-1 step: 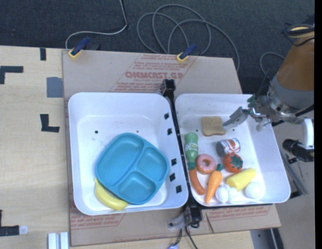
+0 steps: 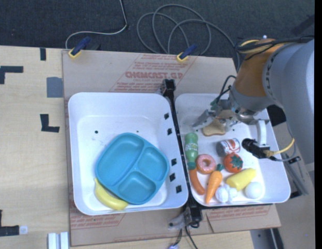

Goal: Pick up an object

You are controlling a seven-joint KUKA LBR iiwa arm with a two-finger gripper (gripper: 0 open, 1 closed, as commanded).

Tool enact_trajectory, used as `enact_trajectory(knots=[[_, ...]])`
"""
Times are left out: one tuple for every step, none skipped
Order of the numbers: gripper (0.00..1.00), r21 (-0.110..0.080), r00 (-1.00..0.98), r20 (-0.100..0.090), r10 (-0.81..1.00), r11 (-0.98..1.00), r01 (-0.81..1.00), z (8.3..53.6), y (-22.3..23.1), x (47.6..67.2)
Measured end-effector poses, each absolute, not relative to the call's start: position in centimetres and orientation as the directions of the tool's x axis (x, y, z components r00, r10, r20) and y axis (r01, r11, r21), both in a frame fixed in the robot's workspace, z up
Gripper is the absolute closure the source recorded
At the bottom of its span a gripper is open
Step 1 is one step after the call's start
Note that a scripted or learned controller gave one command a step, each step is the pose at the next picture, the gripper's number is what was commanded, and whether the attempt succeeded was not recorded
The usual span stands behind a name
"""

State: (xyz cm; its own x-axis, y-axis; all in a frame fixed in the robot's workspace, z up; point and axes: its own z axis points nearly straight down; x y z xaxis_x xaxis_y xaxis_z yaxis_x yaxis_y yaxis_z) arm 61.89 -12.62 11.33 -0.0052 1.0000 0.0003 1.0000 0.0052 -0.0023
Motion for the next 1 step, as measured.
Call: enact_trajectory(knots=[[0.00,0.002,-0.001,-0.002,1.000,0.001,1.000,8.40,-10.33,53.60]])
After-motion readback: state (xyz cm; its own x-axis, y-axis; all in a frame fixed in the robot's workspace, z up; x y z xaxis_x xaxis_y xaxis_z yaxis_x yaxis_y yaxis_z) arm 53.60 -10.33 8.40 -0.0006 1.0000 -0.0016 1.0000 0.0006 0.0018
